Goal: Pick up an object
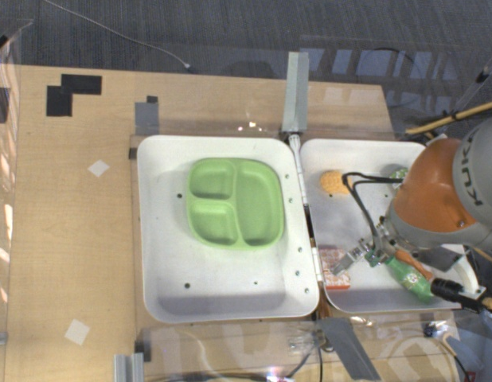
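Note:
My gripper (359, 255) hangs low over the right bin (341, 221), near its front left part, under the orange wrist band. A small pink and white packet (333, 263) lies just left of it by the bin's front left corner. A green bottle-like object (411, 278) with an orange piece (411, 262) beside it rests to the right of the gripper. A tan round item (333, 183) sits at the bin's back left. Nothing shows between the fingers.
The left bin (162, 285) holds a green sectioned plate (234, 202). A metal divider post (294, 94) stands behind the seam between the bins. A black cable (361, 201) loops from the arm over the right bin. The arm's body covers that bin's right half.

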`<state>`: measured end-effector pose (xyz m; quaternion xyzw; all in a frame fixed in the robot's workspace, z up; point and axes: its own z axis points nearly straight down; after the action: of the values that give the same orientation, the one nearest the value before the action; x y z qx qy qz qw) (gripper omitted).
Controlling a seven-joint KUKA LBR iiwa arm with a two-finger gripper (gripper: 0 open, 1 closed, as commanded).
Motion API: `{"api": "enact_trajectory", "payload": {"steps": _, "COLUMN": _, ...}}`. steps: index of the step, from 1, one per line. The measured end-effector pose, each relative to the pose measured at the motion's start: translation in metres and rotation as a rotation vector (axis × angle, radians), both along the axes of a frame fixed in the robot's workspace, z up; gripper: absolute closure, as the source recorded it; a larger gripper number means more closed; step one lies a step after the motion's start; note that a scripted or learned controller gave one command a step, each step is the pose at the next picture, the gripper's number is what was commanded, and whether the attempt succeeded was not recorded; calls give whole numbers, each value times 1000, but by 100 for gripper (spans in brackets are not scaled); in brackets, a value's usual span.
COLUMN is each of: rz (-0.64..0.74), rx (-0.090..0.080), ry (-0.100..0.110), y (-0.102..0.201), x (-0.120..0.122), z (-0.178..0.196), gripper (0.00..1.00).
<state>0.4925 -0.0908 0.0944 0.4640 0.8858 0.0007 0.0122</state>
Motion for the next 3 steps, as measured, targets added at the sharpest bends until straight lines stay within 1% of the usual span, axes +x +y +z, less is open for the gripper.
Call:
{"api": "enact_trajectory", "payload": {"steps": 1, "rz": 10, "rx": 7, "ry": -5, "y": 4, "x": 3, "z": 12, "gripper": 100}}
{"api": "enact_trajectory", "payload": {"steps": 2, "rz": -424, "rx": 18, "ry": 13, "y": 80, "x": -4, "z": 91, "gripper": 100}}
{"api": "enact_trajectory", "payload": {"steps": 3, "rz": -1101, "rx": 22, "ry": 14, "y": 82, "x": -4, "z": 89, "gripper": 100}}
